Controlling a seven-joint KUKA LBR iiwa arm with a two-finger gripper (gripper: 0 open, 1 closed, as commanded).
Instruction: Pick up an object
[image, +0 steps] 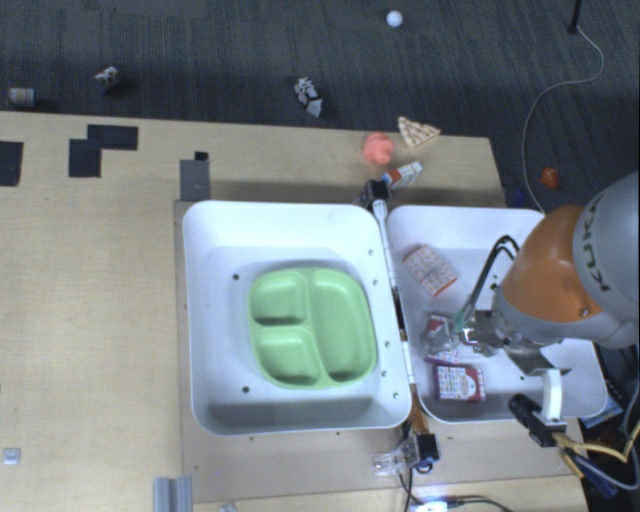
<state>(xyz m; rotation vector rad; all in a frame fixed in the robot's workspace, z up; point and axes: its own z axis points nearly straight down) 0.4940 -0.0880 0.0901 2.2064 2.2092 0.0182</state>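
The right white bin (520, 225) holds a pale pink checked packet (430, 270) near its back left. A dark red packet (458, 381) lies at the bin's front left. Between them sits a small mixed-colour object (438, 333). My gripper (466, 336) hangs low over the bin's left half, right beside that small object and just behind the red packet. The grey wrist and the orange band (545, 280) cover what lies under them.
The left white bin (215, 235) holds a green divided plate (310, 325). Behind the bins, on the bench, lie a pink ball (378, 148), a pizza-slice toy (418, 131) and a small tube (402, 176). The wall between the bins runs just left of my gripper.
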